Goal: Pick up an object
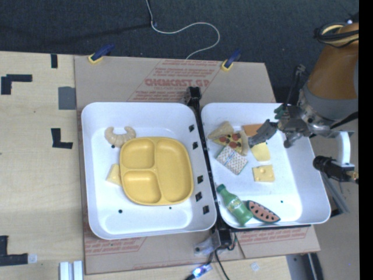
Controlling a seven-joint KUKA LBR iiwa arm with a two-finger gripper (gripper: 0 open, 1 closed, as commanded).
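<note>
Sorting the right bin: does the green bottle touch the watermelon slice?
Touching. In the camera view the green bottle lies against the watermelon slice, with no gap showing between them.

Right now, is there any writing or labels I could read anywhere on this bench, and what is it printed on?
Red printing on the cardboard sheet behind the two bins: too blurred and upside down to read for certain.
Label on the green bottle: too small to read.
Patterned wrapper on the small packet: no legible words.
Nothing else carries readable text.
</note>
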